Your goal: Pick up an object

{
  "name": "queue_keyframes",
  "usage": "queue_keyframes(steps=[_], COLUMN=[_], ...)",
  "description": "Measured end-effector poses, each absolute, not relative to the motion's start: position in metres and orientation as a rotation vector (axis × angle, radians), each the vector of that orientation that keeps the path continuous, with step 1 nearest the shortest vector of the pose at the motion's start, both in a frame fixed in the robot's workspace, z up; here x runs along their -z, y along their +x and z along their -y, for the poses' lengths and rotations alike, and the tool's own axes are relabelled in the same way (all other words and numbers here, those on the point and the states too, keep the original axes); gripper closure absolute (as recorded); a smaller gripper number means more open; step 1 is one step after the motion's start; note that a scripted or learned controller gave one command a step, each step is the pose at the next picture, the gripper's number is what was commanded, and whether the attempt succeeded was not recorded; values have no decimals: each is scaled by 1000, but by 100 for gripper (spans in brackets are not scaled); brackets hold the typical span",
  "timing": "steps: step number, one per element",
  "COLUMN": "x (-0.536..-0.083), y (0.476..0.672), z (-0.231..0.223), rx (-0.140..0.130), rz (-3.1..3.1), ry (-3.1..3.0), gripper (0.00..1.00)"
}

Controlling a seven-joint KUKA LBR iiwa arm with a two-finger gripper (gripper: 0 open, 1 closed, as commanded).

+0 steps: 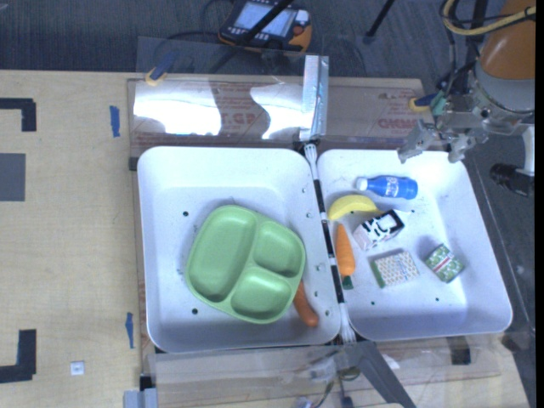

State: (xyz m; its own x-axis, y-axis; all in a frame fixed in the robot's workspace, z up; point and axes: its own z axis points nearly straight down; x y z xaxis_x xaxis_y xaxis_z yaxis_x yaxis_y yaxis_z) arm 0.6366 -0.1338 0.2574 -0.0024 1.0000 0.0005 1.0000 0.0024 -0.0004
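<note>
curving smooth banana (351, 206), ridged bottle (388, 187)

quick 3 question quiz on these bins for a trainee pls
1. True or false: the green divided plate lies in the left bin.
2. Which thing lies nearest the claw? A) blue bottle B) green packet C) carrot
3. Fill in: the banana lies in the ___ bin.

Key: 1 true; 2 A; 3 right.
</note>
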Motion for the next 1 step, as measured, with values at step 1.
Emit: queue_keyframes(steps=[1], x=[-126], y=[632], z=[107], rx=[2], rz=[2443], ry=[-1976], gripper=[0])
